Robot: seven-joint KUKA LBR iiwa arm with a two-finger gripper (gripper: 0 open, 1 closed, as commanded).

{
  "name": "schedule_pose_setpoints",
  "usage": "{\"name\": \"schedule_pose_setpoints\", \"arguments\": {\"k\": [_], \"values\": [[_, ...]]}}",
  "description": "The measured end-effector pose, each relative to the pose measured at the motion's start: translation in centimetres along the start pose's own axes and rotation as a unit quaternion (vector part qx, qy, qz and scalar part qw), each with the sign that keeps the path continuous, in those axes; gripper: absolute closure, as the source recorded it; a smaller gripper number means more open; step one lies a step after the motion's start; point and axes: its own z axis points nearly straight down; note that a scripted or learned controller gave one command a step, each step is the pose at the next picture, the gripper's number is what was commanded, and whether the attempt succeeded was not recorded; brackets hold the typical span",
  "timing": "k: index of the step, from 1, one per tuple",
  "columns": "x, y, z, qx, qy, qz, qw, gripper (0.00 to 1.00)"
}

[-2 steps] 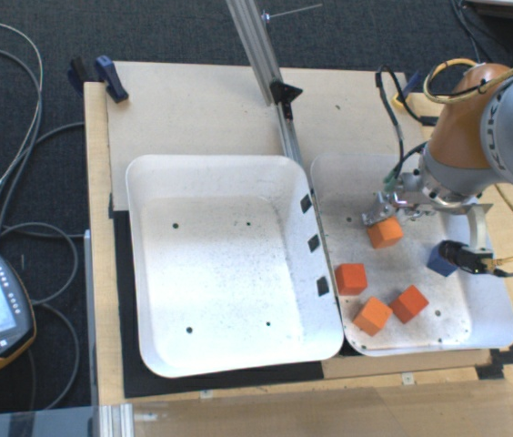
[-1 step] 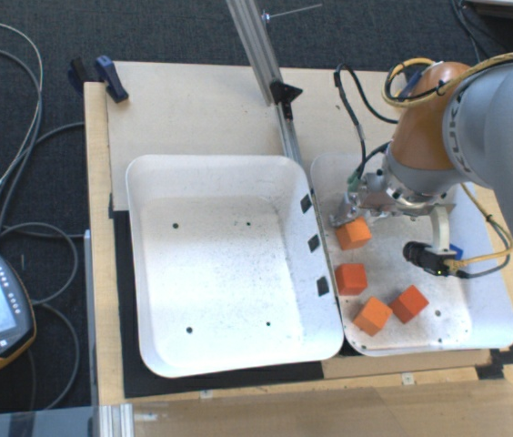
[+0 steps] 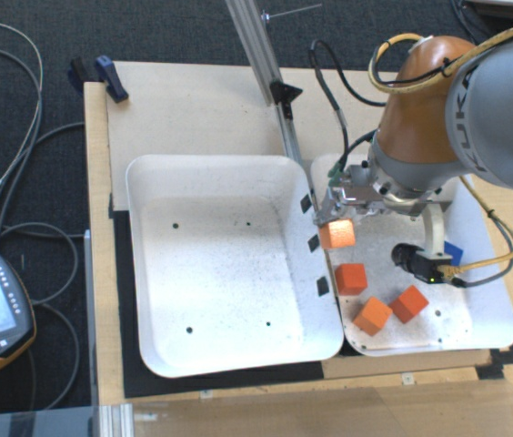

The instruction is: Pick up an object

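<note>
Look at the pincer [image 3: 336, 215] hanging from the grey arm with the orange wrist band [image 3: 429, 107]: it sits over the left edge of the right shallow white bin [image 3: 475, 326], close to the wall it shares with the left shallow white bin [image 3: 211, 271]. Directly beneath its tips you see a pale orange wooden cube [image 3: 337, 235], brighter than the others, probably because it is raised nearer the camera. It looks held at the tips, but the wrist hides the contact, so you cannot tell whether the pincer is clamped on it or merely above it.

Count the orange cubes and you get four: the one under the pincer, a darker orange-red cube [image 3: 351, 278] just below it, and two more lying close together near the front of the bin, an orange cube [image 3: 373, 316] and a red-orange cube [image 3: 409, 303]. One small blue block [image 3: 453, 253] peeks out beside a black cable fitting [image 3: 413, 259]. All the objects lie on the arm's side, within easy reach.
</note>
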Motion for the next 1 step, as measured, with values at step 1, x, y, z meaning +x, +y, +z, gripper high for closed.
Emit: {"name": "schedule_pose_setpoints", "arguments": {"k": [1], "values": [[4.54,5.64,-2.88,0.0,0.0,0.0,1.0,1.0]]}}
